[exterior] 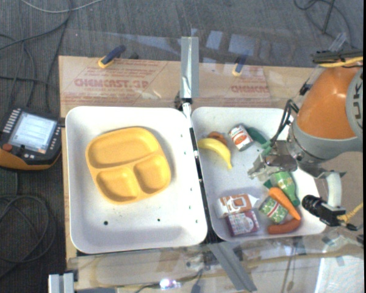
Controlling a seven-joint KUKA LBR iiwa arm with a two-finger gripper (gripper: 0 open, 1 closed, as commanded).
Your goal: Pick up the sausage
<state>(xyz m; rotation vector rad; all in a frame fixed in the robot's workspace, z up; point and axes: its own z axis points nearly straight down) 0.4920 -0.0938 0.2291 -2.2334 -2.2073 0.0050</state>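
The sausage (284,227), reddish brown and curved, lies at the front right corner of the right bin (208,182). An orange carrot (285,201) and a small green can (272,208) lie just behind it, touching or nearly so. My gripper (264,165) hangs over the middle of the right bin, behind and left of the sausage and well apart from it. It sits next to a green bottle (285,182). I see nothing held in the gripper.
In the right bin lie a banana (216,149), a red and white can (240,137), a small carton (236,204) and a purple box (243,223). The left bin (79,224) holds a yellow divided tray (130,162). A teach pendant (26,138) rests left of the bench.
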